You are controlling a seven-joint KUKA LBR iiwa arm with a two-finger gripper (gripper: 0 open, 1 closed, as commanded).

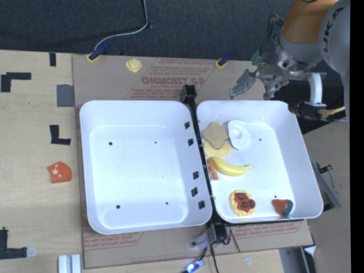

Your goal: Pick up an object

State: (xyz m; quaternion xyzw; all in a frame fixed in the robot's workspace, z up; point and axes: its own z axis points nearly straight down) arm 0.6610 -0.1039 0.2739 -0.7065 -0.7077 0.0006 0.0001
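The right bin (296, 152) holds several toy foods. A brown bread slice (215, 133) lies over a yellow cheese slice (220, 149), next to a white cup-like piece (239, 135). Below them are a banana (231, 167) and a small orange stick (212, 169). A mini pizza (242, 202) and a strawberry (282, 207) sit near the front wall. My gripper (254, 90) hangs above the bin's far rim, behind the white piece. It is open, with nothing between its fingers.
The left bin (136, 164) adjoins the right one at a black-clipped seam. Outside the bins, a red toy (60, 172) lies on the bench at the left and a yellow toy (133, 65) on the cardboard at the back. A cable (122, 36) runs behind.
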